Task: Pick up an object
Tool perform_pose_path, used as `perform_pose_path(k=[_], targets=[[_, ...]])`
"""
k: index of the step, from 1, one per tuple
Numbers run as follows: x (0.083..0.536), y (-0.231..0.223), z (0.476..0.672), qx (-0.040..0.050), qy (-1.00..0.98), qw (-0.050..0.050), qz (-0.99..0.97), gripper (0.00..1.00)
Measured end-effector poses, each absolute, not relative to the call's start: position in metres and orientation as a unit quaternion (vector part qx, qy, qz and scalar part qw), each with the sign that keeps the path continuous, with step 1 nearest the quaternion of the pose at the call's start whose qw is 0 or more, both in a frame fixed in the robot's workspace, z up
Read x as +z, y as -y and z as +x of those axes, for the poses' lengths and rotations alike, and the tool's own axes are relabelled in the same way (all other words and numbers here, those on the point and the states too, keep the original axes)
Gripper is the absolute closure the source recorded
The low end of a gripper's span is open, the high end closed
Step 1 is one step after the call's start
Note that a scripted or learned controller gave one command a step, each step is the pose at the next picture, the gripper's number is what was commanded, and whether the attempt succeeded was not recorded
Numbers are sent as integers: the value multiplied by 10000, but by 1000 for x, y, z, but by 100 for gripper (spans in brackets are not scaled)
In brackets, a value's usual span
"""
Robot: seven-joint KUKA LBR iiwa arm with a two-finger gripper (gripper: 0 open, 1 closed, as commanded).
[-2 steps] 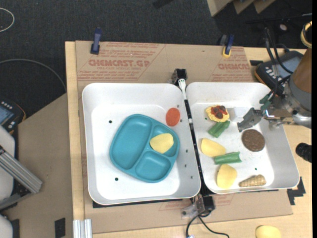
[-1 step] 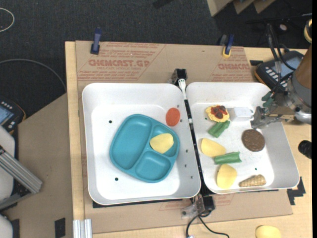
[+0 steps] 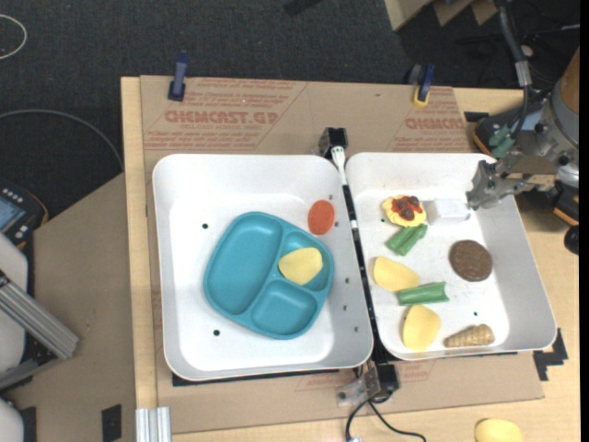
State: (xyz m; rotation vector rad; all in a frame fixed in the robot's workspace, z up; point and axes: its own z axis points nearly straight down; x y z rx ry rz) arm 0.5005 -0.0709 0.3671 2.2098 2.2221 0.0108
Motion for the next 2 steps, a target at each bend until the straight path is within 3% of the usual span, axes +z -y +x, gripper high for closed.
perform_pose_path(k=[1, 2], targets=[[367, -8, 484, 2, -7099, -11, 7043, 100], [455, -30, 491, 46, -7086, 37, 7056, 100]])
